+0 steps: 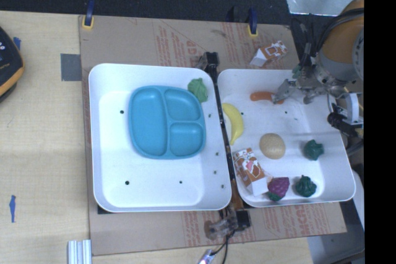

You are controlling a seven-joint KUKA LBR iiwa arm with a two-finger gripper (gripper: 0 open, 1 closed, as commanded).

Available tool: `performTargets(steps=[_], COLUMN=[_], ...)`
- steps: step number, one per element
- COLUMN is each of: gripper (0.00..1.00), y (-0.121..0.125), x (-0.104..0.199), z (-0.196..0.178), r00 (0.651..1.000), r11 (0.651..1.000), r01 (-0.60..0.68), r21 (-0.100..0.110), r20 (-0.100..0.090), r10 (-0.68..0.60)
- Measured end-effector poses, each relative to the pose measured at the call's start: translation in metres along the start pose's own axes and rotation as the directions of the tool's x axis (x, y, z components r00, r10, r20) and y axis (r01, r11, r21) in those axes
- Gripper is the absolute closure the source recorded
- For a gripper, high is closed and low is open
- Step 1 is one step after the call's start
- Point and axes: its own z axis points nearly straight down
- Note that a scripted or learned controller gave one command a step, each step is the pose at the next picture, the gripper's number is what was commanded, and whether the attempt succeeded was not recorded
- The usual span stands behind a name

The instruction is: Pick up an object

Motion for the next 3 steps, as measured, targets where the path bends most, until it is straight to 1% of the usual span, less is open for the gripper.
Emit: performTargets(steps=[1,2,3], gripper=[0.00,0.00,0.00], y=[-0.068,-0.098,-0.025], x=[0.000,0.106,0.090], z=[-0.002,0.003,0.003], r00=[1.000,1.000,1.000], r11=[1.000,1.000,1.000], r01=[0.001,0.003,0.000], r21=[0.004,0.004,0.001], r20=[0.000,-0.001,-0.001], r10=[-0.001,-0.003,0.000])
